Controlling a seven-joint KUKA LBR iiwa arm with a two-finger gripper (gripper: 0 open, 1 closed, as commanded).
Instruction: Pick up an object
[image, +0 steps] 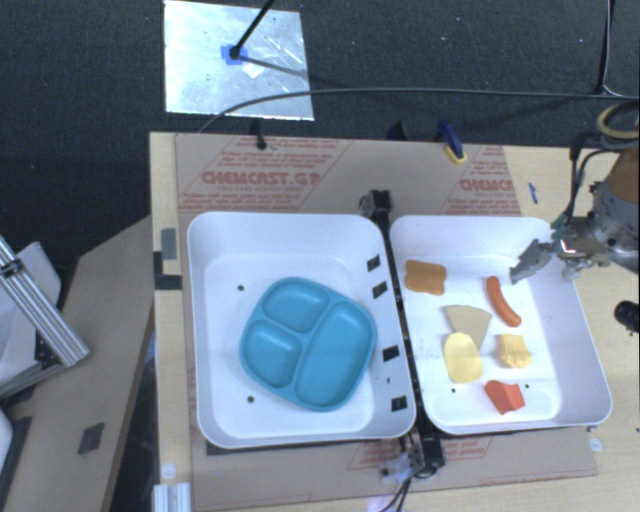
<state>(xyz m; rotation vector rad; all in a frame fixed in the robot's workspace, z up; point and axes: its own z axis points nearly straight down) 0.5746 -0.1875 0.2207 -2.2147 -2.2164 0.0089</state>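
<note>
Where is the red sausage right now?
The red sausage lies in the right bin, upper right part, beside the tan wedge and just below the gripper.

Left bin (215, 245): blue plate (307, 342) filled its centre; corners lay free.
Right bin (585, 385): food pieces crowded the middle; far-left corner stayed free.

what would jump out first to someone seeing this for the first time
A bright blue three-compartment plastic plate sits alone in the left white bin. The right white bin holds a scatter of small toy foods, including an orange sausage piece and a pale yellow lump, with the grey gripper at its upper right edge.
</note>
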